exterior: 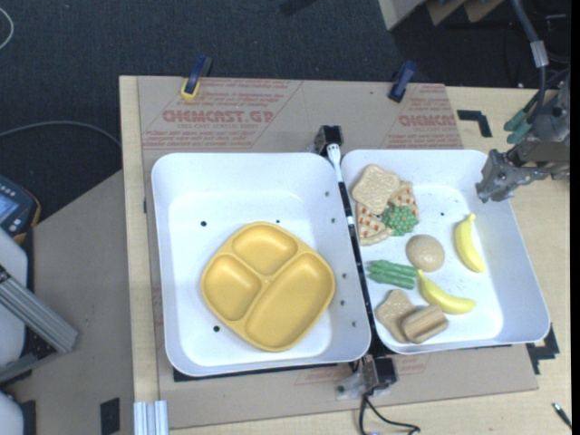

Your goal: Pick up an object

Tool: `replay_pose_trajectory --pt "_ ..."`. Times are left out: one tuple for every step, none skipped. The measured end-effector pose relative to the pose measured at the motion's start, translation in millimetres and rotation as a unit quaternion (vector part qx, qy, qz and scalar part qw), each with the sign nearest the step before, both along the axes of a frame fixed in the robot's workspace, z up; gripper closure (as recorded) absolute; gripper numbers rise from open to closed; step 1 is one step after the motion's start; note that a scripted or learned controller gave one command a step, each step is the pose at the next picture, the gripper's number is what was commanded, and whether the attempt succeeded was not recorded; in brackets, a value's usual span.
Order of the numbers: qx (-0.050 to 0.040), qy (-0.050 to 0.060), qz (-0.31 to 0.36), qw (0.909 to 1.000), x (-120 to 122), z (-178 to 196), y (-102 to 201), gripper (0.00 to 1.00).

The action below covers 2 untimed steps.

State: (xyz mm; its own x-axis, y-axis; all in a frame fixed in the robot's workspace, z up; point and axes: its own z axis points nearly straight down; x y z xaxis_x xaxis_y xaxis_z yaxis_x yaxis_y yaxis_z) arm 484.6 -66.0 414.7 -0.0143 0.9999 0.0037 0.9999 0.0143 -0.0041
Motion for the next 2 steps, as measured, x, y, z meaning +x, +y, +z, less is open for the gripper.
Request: replay_pose_trajectory --pt "-0.0015 -0.005 -0.004 1.0 -5 45 62 1.0" --pt "-0.0007 -0.004 -0.001 1.0 5 38 175 1.0"
